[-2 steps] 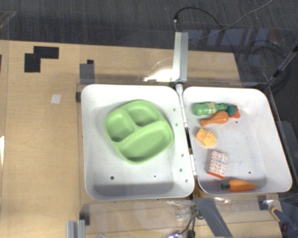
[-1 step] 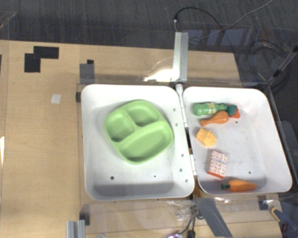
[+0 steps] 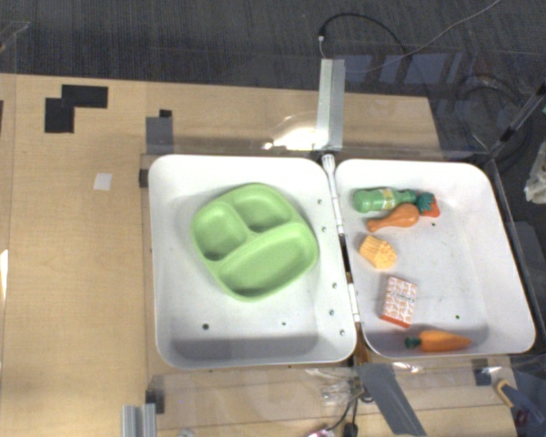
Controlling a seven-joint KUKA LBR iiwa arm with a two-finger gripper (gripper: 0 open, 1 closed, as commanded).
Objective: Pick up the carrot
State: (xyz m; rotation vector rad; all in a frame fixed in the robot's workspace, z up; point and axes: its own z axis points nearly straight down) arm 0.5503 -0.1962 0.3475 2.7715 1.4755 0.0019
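Observation:
The carrot (image 3: 439, 340), orange with a green top at its left end, lies flat near the front wall of the right bin (image 3: 491, 244). Its tip points right. A pink and white box (image 3: 399, 300) sits just behind it, up and to the left.
The right bin also holds a green bottle (image 3: 389, 199), an orange drumstick (image 3: 396, 218) and a yellow corn piece (image 3: 378, 252) toward its back left. A green divided plate (image 3: 253, 238) lies in the left bin (image 3: 177, 326). A metal post (image 3: 331, 107) stands behind the bins.

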